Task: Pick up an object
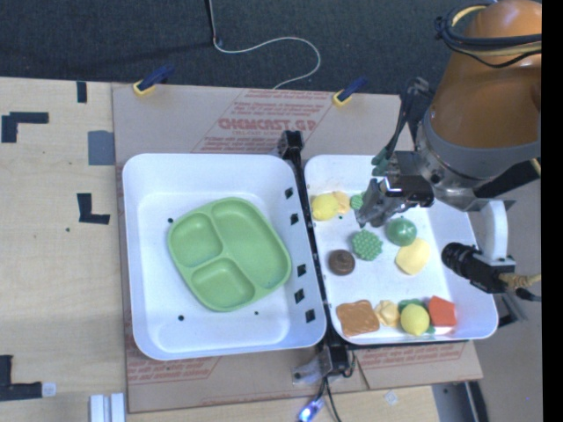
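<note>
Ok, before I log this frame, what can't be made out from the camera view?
- Whether the gripper is open or shut: its tip is dark and blurred against the right bin.
- Whether it touches the small green item beside it.
- What the green ball rests against: the gripper body overlaps its upper edge.
- The arm's upper part: cut off by the top and right edges.

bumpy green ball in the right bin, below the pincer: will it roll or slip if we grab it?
The bumpy green ball looks round, so a nudge would probably roll it toward the brown disc or the yellow piece beside it. Its knobbly surface likely gives more grip than a smooth one would. It looks like a small toy food, so probably light.
</note>
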`<state>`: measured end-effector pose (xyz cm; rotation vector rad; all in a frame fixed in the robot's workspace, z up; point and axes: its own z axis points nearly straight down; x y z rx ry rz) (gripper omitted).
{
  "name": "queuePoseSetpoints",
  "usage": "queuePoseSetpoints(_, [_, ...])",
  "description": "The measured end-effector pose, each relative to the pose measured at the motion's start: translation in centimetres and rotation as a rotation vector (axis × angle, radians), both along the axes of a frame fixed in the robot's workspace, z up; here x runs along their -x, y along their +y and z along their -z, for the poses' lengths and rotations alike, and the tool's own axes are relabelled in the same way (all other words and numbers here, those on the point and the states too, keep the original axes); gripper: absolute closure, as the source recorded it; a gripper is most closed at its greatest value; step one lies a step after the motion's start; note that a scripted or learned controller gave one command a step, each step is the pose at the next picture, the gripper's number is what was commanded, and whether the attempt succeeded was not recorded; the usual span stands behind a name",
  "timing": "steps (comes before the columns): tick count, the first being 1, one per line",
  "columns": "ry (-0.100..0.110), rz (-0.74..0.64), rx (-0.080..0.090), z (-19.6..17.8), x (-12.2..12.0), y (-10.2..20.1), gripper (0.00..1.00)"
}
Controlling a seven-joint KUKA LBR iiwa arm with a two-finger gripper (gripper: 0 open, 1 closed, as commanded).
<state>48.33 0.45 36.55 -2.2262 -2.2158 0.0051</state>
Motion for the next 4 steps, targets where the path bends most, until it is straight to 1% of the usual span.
queuePoseSetpoints(1, [-0.004,-0.012,-0.003,-2.8,0.0,6.3,1.00])
queuePoseSetpoints(2, [-0.003,-0.013,-0.003,-4.7,0.0,12.9,1.00])
queuePoseSetpoints(3, [0.010,0.000,0.003,8.1,-0.9,8.1,1.00])
queuePoseSetpoints(4, [0.000,-0.006,-0.002,7.5,-0.9,8.5,0.00])
